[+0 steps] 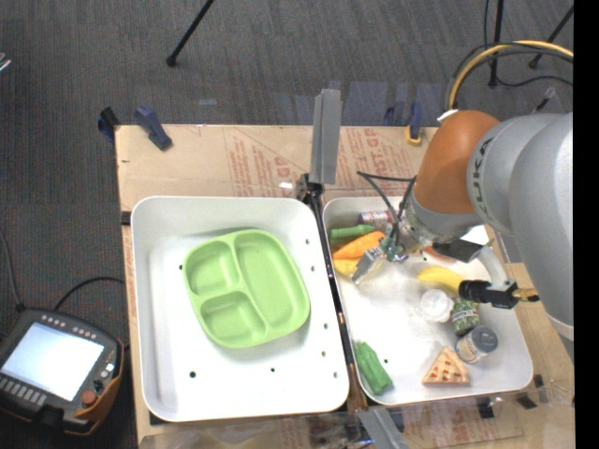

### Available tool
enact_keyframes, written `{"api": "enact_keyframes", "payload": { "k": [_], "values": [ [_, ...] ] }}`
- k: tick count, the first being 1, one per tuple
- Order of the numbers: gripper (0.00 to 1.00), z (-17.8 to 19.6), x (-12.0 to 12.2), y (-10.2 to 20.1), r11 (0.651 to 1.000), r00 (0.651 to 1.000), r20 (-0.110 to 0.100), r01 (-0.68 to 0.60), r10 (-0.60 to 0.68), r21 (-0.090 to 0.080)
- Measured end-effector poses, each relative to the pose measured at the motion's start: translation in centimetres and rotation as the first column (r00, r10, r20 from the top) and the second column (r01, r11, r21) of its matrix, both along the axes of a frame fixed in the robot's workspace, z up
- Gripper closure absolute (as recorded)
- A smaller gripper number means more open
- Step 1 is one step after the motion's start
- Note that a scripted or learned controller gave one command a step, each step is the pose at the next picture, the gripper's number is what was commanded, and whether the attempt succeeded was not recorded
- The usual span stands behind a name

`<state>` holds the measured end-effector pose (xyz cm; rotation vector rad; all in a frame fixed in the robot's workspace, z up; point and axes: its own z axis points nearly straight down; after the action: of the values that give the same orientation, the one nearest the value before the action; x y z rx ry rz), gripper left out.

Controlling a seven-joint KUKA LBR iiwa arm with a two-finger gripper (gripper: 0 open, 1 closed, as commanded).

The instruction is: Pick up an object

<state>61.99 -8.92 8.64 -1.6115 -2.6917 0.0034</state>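
Two white bins fill the lower half of the frame, and the grey arm [510,181] reaches in from the right over the right bin [402,337], its gripper [377,260] low at that bin's upper left corner. How wide the pincer stands I cannot tell, since the wrist and cables hide it, and nothing can be seen held in it. The left bin [159,251] carries just a green divided plate [248,288], so the pick will most likely come from the crowded right bin. The likeliest target is the orange carrot [358,245], which lies just left of the gripper, close to the wall between the bins. To do this step well, the gripper should come down centred across the carrot's width rather than along its length, keep off the bin wall, and close on the thick middle, away from the yellow piece [343,267] touching it below and the green piece [351,231] above. The carrot looks smooth, tapered and hard, probably a plastic toy, so it may slip or roll if pinched near its tip. Smaller things lie farther right and lower: a banana [440,279], a green cucumber [373,367], a pizza slice [446,369] and a white cap [433,302].
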Motion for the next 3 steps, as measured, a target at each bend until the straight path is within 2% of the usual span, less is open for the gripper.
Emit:
{"api": "enact_keyframes", "payload": {
  "k": [1,2,3],
  "values": [
    [0.00,0.0,0.3,0.1,0.999,0.999,0.000,0.044,-0.044,0.000],
    [0.00,0.1,2.3,-0.4,0.992,0.992,-0.003,0.125,-0.125,0.000],
    [0.00,0.1,2.3,-0.7,0.958,0.958,0.000,0.285,-0.285,0.000]
  ]
}}
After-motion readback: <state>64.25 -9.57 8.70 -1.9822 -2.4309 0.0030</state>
